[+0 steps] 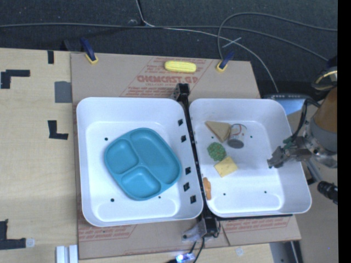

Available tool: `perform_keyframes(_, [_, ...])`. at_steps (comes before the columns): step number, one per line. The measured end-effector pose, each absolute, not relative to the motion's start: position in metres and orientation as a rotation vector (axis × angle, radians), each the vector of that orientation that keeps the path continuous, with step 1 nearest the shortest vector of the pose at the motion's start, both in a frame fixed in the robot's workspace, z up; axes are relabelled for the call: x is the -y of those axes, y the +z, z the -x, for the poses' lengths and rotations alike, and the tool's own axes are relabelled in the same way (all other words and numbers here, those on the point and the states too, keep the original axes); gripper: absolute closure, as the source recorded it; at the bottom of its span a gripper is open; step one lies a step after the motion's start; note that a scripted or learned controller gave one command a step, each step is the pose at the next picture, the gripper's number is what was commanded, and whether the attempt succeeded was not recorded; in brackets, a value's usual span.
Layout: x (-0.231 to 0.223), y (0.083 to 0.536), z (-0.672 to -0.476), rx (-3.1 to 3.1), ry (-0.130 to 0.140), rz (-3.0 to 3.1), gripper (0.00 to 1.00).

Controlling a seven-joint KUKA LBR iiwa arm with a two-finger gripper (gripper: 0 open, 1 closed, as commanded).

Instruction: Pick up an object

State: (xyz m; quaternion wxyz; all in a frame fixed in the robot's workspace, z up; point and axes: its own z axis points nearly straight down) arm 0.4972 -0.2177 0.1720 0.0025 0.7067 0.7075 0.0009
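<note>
The right bin [285,199] holds several small items: a tan wedge [219,129], a green lumpy piece [216,150], a yellow block [225,167], a small grey disc [236,143] with a thin wire loop beside it, and an orange piece [207,187] against the left wall. My gripper [277,158] hovers at the bin's right side, well to the right of these items and apart from them. Nothing shows between its dark fingers.
The left bin [90,114] carries a blue divided plate [142,163]. A yellow corn cob [180,67] lies on the cardboard behind the bins. Black clips join the bins along their shared wall. Cables run across the dark floor at the back.
</note>
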Motion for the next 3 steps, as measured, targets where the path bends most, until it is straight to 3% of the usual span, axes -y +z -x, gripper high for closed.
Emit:
perform_keyframes(2, [0.208, 0.270, -0.498, -2.221, 0.002, -2.217, 1.00])
perform_keyframes(3, [0.154, 0.253, -0.496, -2.229, -0.001, -2.217, 1.00])
